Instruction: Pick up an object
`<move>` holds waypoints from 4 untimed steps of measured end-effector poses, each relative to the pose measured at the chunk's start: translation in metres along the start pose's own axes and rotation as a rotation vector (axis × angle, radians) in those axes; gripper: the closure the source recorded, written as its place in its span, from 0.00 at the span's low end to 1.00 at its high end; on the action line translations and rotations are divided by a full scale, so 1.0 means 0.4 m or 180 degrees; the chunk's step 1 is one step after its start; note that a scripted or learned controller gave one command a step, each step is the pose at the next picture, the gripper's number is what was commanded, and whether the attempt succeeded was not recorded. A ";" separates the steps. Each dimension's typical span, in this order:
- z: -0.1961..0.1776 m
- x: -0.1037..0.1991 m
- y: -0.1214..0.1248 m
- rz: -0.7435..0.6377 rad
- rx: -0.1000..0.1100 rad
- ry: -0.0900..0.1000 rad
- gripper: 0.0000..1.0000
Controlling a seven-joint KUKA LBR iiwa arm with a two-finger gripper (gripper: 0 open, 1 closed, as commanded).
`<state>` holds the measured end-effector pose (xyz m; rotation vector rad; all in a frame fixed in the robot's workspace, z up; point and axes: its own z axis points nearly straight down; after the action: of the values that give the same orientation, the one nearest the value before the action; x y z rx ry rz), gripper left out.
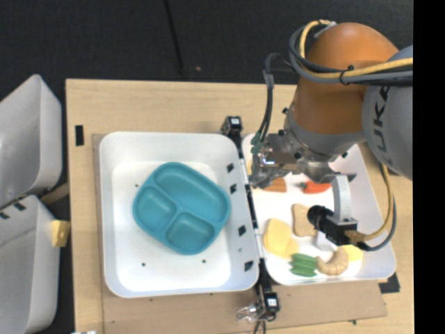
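Nearest the table's front edge, in my right-hand white bin point(379, 273), lies a small cluster — a green ridged plastic pea pod point(303, 264), a pale tan curled croissant-shaped toy point(336, 261) and a yellow plastic wedge point(278, 236), with a beige biscuit-shaped piece point(302, 218) just behind them. They sit loose and jumbled, I judge, because the bin serves as my picking pile. Further back, an orange flat piece point(277, 184) and a red-orange piece point(318, 186) lie under my wrist. My end effector point(268, 164) hangs low at the divider between the bins, just above the orange flat piece — I cannot tell how its grasp stands, for my own bulk hides it. In the left-hand white bin point(111, 186) rests a teal plastic tray with three compartments point(182, 207).
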<state>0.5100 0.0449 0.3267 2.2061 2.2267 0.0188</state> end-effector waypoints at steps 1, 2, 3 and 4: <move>-0.176 0.185 -0.047 -0.0005 0.0019 0.0002 1.00; 0.168 0.119 0.010 0.0037 0.0085 -0.0026 1.00; 0.126 0.121 0.016 0.0025 0.0052 -0.0015 1.00; -0.028 0.209 -0.048 0.0011 0.0026 -0.0004 1.00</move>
<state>0.4901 0.1282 0.3377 2.2132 2.2264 0.0084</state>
